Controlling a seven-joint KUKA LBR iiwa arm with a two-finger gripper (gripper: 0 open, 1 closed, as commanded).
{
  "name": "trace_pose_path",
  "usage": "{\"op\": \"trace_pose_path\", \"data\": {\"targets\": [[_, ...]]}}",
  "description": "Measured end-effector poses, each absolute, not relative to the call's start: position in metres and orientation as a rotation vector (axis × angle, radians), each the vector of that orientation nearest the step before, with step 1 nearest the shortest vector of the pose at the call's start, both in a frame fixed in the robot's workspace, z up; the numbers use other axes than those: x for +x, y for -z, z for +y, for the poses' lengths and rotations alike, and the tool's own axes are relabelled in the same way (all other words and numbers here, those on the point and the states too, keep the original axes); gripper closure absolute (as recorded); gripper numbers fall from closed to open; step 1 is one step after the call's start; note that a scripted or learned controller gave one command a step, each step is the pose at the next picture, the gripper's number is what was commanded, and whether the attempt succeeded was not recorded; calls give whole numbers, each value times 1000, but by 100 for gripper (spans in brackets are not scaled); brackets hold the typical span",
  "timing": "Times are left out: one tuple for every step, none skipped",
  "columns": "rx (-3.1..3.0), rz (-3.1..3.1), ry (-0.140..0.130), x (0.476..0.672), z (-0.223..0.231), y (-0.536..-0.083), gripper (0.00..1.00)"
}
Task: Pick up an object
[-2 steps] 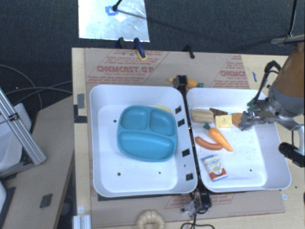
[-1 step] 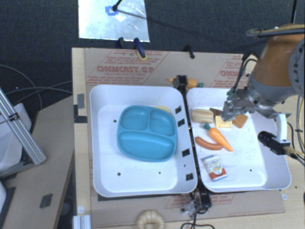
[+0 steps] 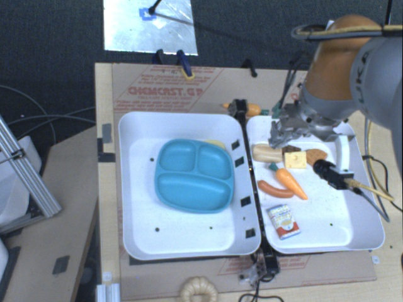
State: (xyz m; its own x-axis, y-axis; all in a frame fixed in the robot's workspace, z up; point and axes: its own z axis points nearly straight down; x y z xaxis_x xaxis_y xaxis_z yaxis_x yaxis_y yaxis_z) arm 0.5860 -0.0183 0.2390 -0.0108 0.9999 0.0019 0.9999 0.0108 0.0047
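Looking down on a pale counter [image 3: 72, 168] topped with a printed cardboard sheet [image 3: 167, 90], with dark carpet beyond and a shiny metal plate [image 3: 148, 17] lying at the far end. Set side by side on the cardboard: two shallow white bins. In the left bin [image 3: 135, 231]: a blue divided plate [image 3: 192, 175]. In the right bin [image 3: 352, 231]: a beige roll [image 3: 267, 153], a yellow cheese square [image 3: 296, 161], a carrot [image 3: 291, 182], a red sausage [image 3: 275, 189], and nearer the front a small carton [image 3: 283, 221]. Poised over that bin's far end, close by the roll: the tool [image 3: 286, 134], open or closed impossible to tell.
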Motion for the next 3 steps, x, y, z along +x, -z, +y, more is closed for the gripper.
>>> {"op": "trace_pose_path", "data": {"targets": [[2211, 2230, -6, 612, 30, -234, 100], [2212, 2232, -3, 618, 78, -218, 100], [2213, 2228, -4, 621, 98, -216, 100]]}}
